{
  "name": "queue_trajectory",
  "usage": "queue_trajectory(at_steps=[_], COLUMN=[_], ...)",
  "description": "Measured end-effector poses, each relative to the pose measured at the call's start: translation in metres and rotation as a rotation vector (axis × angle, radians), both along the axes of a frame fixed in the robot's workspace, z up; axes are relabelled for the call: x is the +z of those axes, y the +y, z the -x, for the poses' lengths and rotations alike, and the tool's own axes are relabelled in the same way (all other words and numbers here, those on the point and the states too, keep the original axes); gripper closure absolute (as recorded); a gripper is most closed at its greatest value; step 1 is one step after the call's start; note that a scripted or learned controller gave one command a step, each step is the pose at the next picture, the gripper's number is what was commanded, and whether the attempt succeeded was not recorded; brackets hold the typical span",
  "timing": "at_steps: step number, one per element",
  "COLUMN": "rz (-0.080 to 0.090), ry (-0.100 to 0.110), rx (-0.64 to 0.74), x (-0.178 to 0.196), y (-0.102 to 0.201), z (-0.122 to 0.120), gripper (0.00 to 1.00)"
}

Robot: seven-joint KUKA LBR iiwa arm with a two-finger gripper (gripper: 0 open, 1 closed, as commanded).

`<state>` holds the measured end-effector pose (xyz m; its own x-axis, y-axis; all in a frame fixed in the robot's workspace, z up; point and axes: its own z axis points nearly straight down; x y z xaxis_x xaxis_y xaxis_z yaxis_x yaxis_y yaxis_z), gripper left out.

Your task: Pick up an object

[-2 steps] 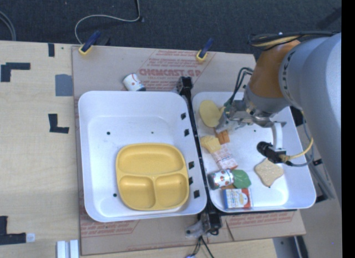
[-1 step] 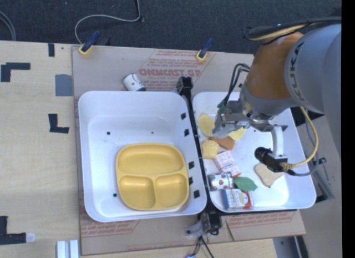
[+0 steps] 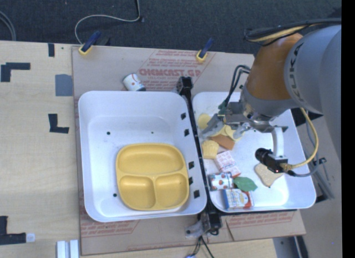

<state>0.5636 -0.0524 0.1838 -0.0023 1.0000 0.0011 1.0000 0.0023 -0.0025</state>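
Gripper [image 3: 213, 131], centre-right of frame: poised low over food pieces [image 3: 213, 143] in right bin [image 3: 297, 196]; open or closed could not be told. Pieces looked small, light, rigid, probably slick; best pinched across narrow sides.

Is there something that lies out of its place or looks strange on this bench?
Yes. A small white cup lies tipped on its side on the cardboard behind the left bin, outside both bins. The other small items sit in the right bin.
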Motion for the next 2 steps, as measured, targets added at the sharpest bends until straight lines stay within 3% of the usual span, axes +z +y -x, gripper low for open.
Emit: queue_trajectory(at_steps=[1,2], rz=[0.008,0.001], ry=[-0.025,-0.006], rx=[-0.005,-0.001], x=[-0.095,-0.097], y=[-0.046,-0.069], z=[0.068,0.015], gripper=[0.00,0.00])
